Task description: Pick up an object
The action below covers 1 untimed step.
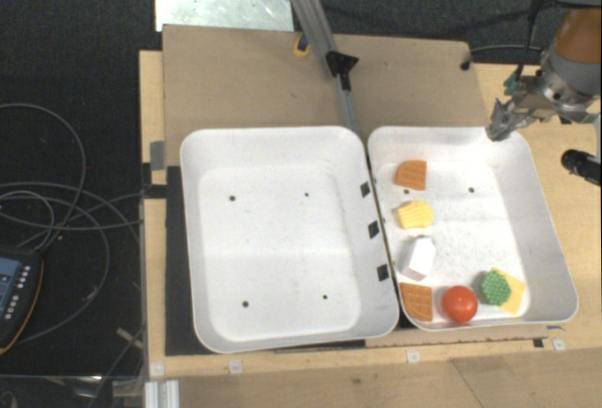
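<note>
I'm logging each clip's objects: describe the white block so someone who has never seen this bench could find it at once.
Start at the right-hand white bin, the one that holds the objects. Along its left wall runs a column of pieces: an orange one at the top, a yellow one below it, then the white block. It is the only white piece, sitting just above a waffle-patterned orange piece and up-left of the red ball.

Arm (576, 39) cut off at right edge; end effector (498, 126) blurred.
</note>
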Tool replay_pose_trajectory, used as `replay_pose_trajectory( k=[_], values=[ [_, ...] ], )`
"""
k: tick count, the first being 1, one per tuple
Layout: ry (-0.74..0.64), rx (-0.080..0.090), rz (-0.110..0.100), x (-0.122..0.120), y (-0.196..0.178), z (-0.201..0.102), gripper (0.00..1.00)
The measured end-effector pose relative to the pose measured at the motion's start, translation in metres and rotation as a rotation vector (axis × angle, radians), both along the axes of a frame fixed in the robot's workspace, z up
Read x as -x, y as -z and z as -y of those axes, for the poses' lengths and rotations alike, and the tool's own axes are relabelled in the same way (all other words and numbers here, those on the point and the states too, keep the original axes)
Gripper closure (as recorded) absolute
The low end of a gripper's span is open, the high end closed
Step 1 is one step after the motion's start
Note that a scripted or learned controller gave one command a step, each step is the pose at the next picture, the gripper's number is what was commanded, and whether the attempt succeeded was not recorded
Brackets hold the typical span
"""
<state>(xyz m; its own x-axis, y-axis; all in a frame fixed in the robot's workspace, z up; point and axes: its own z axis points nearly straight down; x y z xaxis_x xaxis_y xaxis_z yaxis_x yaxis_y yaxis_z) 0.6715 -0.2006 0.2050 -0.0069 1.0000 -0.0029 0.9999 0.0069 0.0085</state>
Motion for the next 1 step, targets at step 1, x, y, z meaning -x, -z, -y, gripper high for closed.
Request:
replay_pose_trajectory(
  k=[1],
  values=[
    [0.001,-0.001,-0.003,-0.0014,-0.021,0.0002,1.0]
  ],
)
